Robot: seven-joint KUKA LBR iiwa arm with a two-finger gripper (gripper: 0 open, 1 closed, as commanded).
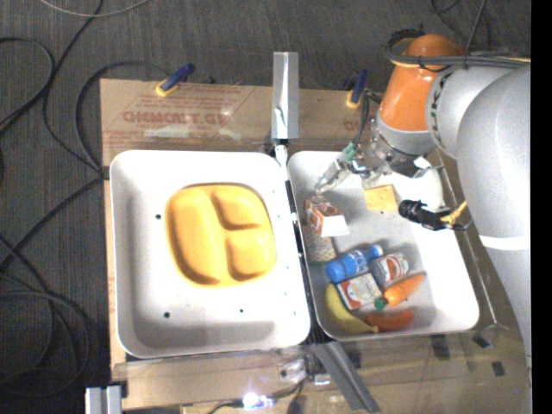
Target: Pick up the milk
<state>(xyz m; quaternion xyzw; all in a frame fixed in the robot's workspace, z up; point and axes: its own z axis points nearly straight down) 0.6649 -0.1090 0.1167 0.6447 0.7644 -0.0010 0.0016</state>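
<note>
Looking down at the bench, the gripper (332, 176) sits over the back-left part of the right bin (466, 309), with the grey arm (492, 145) coming in from the right. Honestly can't tell from this angle whether it's open or closed, and nothing shows up as grabbed.

The milk carton (326, 220) is just below the gripper in the view, close to the bin's left wall. It's a small one with a brownish side and a white top. Whether the gripper actually touches it, I can't say.

A flat yellow square (380, 198) lies to the right of the milk, near the gripper. Toward the front of that bin there's a tight cluster: a blue bottle (354, 262), a little jar with a red label (392, 266), a red and white packet (357, 293), a carrot (404, 289), a banana (339, 311) curving along the front-left corner, and some red thing (392, 320) right beside it.

The left bin (138, 317) holds a yellow divided tray (222, 234) roughly in its middle. Both bins sit on a cardboard sheet (121, 119), with a blue clamp (173, 78) on its back edge.
</note>
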